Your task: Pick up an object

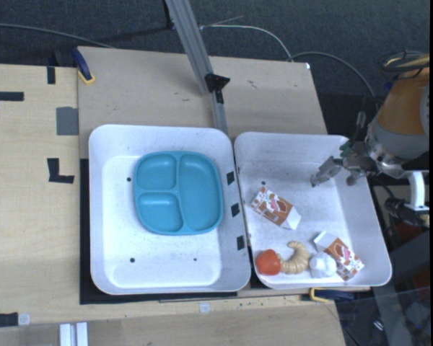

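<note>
Hovering over the right bin's (361, 215) far right corner, the gripper (339, 171) has its two fingers spread apart with nothing between them. Nearest below it lies a small carton (274, 208), alone on bare floor. A second carton (343, 256), croissant (297, 258) and tomato (268, 262) crowd the near edge. Going for the lone carton looks wisest: straddle its narrow width, descend straight.

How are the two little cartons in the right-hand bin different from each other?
The upper carton lies alone in the middle of the right bin; the lower carton sits by the bin's near right corner, touching a white object. The upper carton looks longer in this view; the lower carton looks shorter. Both are orange-brown and white, and both lie slantwise.
</note>
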`<control>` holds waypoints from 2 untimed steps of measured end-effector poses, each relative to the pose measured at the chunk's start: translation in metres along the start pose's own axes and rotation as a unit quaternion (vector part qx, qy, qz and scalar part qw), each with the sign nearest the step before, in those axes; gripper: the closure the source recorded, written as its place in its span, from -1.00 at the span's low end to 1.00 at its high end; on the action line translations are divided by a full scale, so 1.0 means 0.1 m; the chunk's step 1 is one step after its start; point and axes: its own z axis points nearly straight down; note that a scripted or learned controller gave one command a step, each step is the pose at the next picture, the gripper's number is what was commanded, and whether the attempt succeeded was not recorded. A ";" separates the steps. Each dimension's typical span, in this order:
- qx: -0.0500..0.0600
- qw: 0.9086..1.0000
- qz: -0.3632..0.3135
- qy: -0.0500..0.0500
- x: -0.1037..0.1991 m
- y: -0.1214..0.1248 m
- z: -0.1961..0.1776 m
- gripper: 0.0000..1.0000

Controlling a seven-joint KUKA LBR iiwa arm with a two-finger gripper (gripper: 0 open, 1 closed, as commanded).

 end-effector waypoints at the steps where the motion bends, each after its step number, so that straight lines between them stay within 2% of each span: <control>1: 0.000 1.000 -0.001 0.000 0.05 0.08 0.50 -1.00; 2: -0.002 1.000 -0.001 -0.001 0.06 0.08 0.73 -1.00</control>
